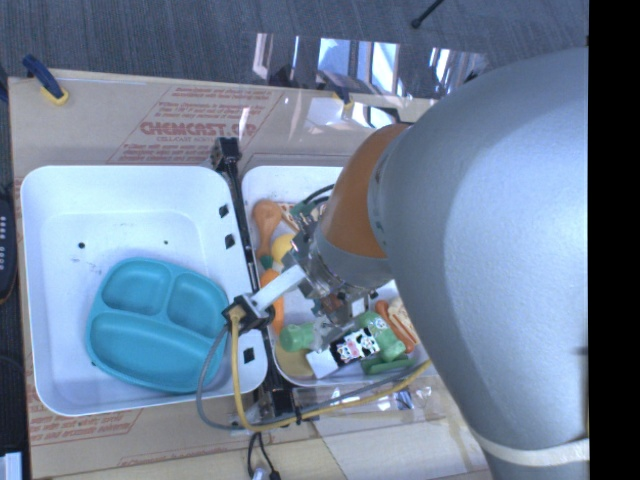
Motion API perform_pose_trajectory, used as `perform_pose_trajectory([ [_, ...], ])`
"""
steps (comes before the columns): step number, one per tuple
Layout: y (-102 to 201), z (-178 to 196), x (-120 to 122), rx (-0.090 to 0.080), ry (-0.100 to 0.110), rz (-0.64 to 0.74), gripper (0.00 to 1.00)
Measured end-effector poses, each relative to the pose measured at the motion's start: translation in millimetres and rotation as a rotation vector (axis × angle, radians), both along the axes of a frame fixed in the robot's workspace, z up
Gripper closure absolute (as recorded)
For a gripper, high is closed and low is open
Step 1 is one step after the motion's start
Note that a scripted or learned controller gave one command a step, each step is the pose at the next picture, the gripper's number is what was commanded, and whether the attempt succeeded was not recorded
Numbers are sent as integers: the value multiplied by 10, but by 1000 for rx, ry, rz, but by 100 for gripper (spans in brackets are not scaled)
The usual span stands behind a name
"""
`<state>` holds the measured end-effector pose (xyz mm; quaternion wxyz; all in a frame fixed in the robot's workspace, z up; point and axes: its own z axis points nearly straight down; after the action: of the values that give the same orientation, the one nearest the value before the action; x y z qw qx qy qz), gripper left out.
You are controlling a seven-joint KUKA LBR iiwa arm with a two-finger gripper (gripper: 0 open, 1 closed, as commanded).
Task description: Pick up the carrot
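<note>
- While the grey arm [500,228] covers most of the right bin [300,180], its gripper [325,303] hangs low over the toys there; whether it is open or closed cannot be told.
- The carrot [266,220] lies near the bin's left wall, just up and left of the gripper, not touching it.
- A green toy [297,338] and a black-and-white carton [352,348] lie below the gripper.
- The blue tray [155,323] rests in the left bin [60,198].

A divided tray [155,323] lies in the left bin [60,208]; toys crowd the right bin [300,180].
</note>
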<state>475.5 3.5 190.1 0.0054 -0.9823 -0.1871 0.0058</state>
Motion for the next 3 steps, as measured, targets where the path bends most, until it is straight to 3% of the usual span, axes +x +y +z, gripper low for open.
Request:
perform_pose_trajectory([
  [1, -560, 142, 202, -4, -5, -37, 0],
  [2, -177, 0, 333, -8, -3, -145, 0],
  [3, 127, -1, -12, -7, 2, -155, 0],
])
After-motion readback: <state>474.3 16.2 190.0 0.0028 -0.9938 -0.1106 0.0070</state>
